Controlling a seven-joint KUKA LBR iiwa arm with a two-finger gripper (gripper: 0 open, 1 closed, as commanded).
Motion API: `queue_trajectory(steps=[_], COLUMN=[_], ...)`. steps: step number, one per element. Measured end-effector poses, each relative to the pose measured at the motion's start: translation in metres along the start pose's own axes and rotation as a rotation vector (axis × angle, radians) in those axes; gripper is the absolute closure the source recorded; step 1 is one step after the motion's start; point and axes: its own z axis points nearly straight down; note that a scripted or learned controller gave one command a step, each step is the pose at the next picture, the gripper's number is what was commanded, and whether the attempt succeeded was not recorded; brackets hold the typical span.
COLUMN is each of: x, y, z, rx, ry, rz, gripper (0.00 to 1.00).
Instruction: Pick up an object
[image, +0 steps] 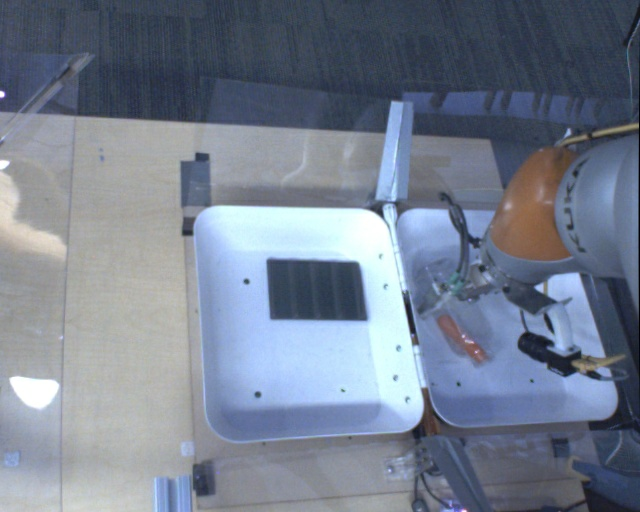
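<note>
Counter (120, 300): pale wood, takes up most of the frame, dark carpet along the top edge.

Arm (605, 200): grey, comes in from the right edge, with the orange band (530, 215) at centre right over the upper part of the right bin.

Left bin (230, 400): white, shallow, centre of frame, the bigger of the two in view. It holds one thing, a dark grey ribbed rectangle (316, 290) lying flat, slightly above the bin's middle and well clear of all walls.

Right bin (520, 405): white, butted against the left bin's right wall, with its right side partly covered by the arm. A grey metal bar (396, 150) sits at the top of the seam between the bins and runs toward the upper edge of the frame.

End effector (458, 288): low inside the right bin, left half, just below the orange band. I can't tell how far open it is, and nothing can be made out in its grasp.

Task thing: a small orange-red elongated object (463, 339) lies flat on the right bin's floor, left of centre, angled down to the right. It is just below the end effector; I can't tell whether they touch.

A clear, glossy item (436, 278) is just left of the end effector, too faint to identify.
</note>
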Motion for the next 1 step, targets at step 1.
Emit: queue_trajectory(steps=[1], x=[0.0193], y=[-0.0533], z=[-0.0021], rx=[0.0], ry=[0.0], rz=[-0.034], gripper=[0.0])
